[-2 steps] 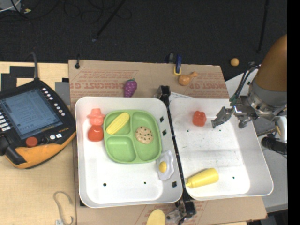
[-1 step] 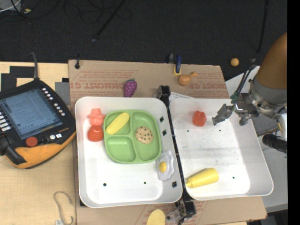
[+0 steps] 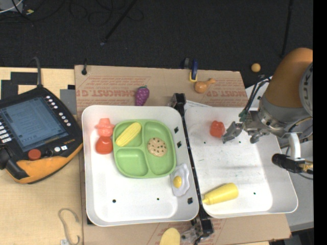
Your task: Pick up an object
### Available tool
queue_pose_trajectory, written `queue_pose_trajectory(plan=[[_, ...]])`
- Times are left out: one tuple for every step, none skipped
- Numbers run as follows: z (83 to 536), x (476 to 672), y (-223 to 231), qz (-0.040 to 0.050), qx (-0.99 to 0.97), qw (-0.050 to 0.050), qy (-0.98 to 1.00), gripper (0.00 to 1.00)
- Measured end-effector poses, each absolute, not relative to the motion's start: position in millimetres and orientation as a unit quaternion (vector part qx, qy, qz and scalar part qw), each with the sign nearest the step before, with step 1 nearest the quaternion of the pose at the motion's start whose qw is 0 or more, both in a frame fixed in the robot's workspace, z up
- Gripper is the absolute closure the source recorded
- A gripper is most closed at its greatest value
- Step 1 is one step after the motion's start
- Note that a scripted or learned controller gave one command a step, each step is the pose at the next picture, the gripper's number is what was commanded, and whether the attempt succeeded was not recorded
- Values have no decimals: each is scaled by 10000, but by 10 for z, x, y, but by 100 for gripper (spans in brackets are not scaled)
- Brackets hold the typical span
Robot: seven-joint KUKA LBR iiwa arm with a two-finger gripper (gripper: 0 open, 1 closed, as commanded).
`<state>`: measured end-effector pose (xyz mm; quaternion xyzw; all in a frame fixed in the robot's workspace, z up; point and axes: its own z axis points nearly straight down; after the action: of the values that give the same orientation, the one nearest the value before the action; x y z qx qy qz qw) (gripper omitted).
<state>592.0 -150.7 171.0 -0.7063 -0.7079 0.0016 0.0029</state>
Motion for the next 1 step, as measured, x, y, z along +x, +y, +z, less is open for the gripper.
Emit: queue_pose_trajectory(plan=[[1115,6000,-1448,16,-7051,31,-7091,0]])
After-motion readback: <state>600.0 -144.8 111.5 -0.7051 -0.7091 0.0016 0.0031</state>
